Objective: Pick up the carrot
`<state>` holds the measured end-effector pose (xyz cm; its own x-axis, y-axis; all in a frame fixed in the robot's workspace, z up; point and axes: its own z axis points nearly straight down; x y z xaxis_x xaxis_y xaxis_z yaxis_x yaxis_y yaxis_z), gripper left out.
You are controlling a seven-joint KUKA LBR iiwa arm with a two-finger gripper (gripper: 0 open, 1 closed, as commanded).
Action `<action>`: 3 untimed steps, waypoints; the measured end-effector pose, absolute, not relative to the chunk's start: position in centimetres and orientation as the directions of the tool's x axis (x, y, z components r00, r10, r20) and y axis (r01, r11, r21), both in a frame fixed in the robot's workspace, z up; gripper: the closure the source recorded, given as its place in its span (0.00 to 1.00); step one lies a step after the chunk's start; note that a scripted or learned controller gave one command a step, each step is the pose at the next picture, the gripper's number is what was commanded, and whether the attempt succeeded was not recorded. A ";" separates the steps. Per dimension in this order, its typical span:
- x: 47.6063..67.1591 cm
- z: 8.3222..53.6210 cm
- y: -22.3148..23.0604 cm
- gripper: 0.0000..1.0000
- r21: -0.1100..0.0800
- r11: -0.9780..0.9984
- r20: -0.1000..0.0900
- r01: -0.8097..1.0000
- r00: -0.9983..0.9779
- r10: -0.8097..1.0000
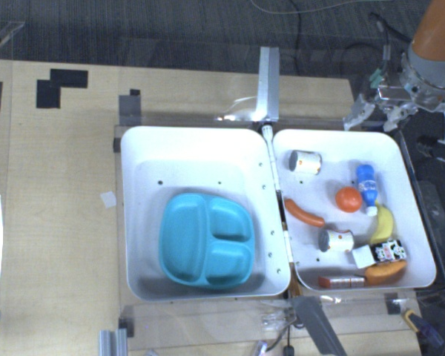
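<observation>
The carrot (304, 213), a slim orange-red stick, lies flat at the left side of the right bin (409, 170), close to the divider between the bins. My gripper (376, 114) hangs over the back rim of the right bin, far behind and to the right of the carrot. Its fingers (355, 116) are spread open with nothing between them. The grey wrist with its orange band (437, 21) rises toward the top right corner.
Sharing the right bin are a white cup (305, 162), an orange ball (348, 199), a blue bottle (366, 184), a banana (384, 225), a white can (335, 239), a small printed box (389, 251), a brown roll (386, 271) and a red marker (341, 280). A blue divided plate (206, 239) lies in the left bin (144, 154).
</observation>
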<state>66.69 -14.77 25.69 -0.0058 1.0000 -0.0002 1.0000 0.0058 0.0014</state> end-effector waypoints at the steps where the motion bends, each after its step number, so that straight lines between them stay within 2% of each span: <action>1: 66.9 14.2 -16.2 0.00 0.002 0.450 -0.001 0.893 -0.450 0.893; 2: 64.7 8.8 -16.6 0.00 0.006 0.525 -0.005 0.851 -0.525 0.851; 3: 64.9 10.0 -16.5 1.00 0.012 0.525 -0.006 0.851 -0.525 0.851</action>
